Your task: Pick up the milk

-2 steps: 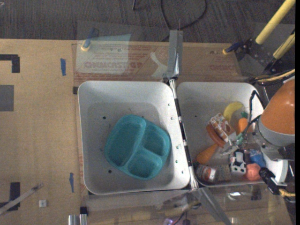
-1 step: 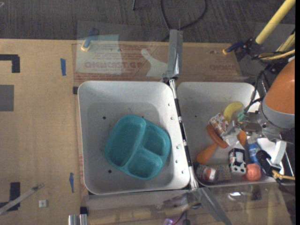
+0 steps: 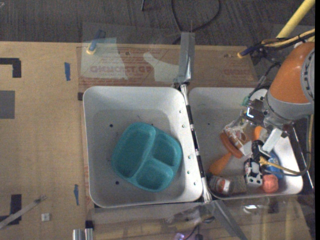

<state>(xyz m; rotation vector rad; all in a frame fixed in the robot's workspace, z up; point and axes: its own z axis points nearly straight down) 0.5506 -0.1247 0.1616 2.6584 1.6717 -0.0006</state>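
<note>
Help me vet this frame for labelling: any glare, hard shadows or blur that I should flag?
Camera view: even, soft light; a pale sheen on the clear plastic sheet behind the bins; the teal divided plastic tray casts only a faint shadow in the shallow white left bin; the small items in the white right bin look soft, hard to tell apart.

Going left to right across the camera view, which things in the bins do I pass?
teal divided plate → orange spoon-shaped piece → pink ball. Items that overlap these are left out.
</note>
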